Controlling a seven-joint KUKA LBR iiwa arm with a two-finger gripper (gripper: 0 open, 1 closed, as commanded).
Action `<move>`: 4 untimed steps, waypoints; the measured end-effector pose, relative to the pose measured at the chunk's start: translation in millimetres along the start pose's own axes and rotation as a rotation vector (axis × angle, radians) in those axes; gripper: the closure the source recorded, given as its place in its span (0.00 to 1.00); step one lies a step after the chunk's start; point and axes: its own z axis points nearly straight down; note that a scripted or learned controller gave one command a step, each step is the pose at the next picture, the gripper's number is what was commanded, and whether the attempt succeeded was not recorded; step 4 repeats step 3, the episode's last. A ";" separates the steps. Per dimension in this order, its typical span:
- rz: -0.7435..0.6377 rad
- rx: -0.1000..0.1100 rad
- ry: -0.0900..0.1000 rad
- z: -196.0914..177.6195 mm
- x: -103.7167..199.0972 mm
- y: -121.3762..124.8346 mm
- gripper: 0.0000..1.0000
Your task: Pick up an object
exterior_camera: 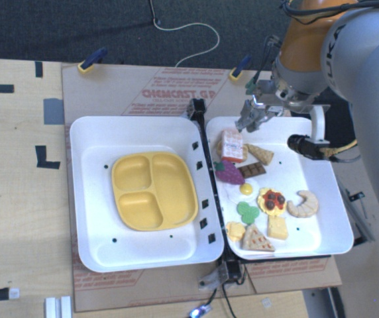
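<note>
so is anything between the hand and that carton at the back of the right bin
Nothing visible. The hand hangs just above and behind the carton, with open bin floor between them. The grapes, chocolate and cracker crowd the carton's near side, away from the hand.

Bright, even overhead light washes the two white bins (83, 197) nearly featureless, with only faint, soft shadows beside the yellow tray (154, 191). Focus is fairly sharp there; the grey arm (365, 58) looks slightly soft.
</note>
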 end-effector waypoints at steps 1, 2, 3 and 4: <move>0.003 0.001 -0.002 8.8 33.5 21.6 1.00; 0.006 0.001 -0.003 4.2 40.3 21.4 1.00; 0.006 0.002 -0.003 7.2 40.9 26.4 1.00; 0.006 0.002 -0.003 7.2 40.9 26.4 1.00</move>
